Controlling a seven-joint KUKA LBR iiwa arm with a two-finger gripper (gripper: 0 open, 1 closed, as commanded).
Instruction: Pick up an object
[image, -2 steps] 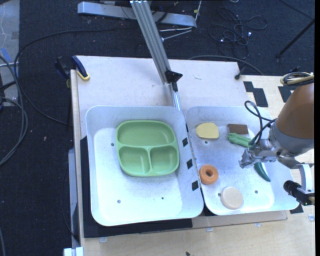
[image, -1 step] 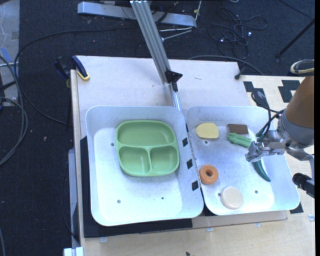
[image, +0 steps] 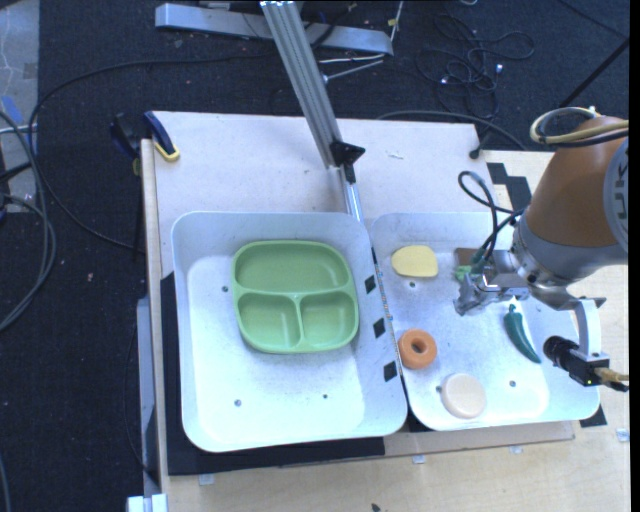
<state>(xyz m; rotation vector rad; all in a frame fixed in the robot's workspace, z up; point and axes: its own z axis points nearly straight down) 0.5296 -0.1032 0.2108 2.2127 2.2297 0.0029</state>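
Pincer: over the right bin, pointing down, near the bin's middle; whether its 2 fingers are spread or pressed together cannot be told from this view.
Arm: grey with orange band, reaching in from the right over the right bin.
Right bin: holds 4 loose things.
Green pepper: just right of the pincer, lying on the bin floor.
Yellow piece: left of the pincer, toward the far side.
Doughnut: orange-brown, near the divide between the 2 bins.
Cream disc: near front edge.
Left bin: holds a green plate with 3 compartments.
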